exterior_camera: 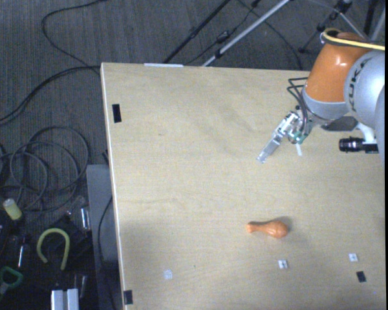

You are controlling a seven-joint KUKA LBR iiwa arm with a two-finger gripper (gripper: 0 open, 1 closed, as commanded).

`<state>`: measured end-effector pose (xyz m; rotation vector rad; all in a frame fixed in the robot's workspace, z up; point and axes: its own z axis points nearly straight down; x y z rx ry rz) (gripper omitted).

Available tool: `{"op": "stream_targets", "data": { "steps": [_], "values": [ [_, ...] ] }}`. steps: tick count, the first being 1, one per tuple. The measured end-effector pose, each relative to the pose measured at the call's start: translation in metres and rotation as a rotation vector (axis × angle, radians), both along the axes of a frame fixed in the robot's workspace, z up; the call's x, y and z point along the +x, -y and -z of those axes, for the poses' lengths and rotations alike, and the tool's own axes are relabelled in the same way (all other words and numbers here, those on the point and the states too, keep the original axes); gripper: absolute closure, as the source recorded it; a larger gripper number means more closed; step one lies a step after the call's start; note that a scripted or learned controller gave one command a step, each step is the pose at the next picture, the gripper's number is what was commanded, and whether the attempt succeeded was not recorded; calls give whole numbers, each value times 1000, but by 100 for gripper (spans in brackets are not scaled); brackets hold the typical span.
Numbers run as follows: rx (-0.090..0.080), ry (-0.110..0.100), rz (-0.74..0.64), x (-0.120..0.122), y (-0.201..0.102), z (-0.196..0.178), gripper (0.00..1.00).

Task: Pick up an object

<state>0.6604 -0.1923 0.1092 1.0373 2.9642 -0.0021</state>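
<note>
Light's even and soft over the bench top (200, 173), fairly bright, no hard glare. Its lower left corner goes dimmer, w/ a broad shadow along the left edge. The orange object (269, 228) throws barely any shadow. Floor (45, 44) on the left is much darker, cables just readable. Whole pic is low-res and soft; gripper (271, 148) looks smeared, fine detail lost.

Clutter around the pale wooden bench top (181, 173)

Black cables (32, 154) coil on grey carpet left of it; a green hook-shaped tool (53, 243) lies below them; metal stand legs (271, 8) cross beyond its far edge.
</note>
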Motion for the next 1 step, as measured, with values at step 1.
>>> {"op": "stream_targets", "data": {
  "steps": [1],
  "values": [
    [0, 2, 269, -11, 31, -73, 0]
  ]
}}
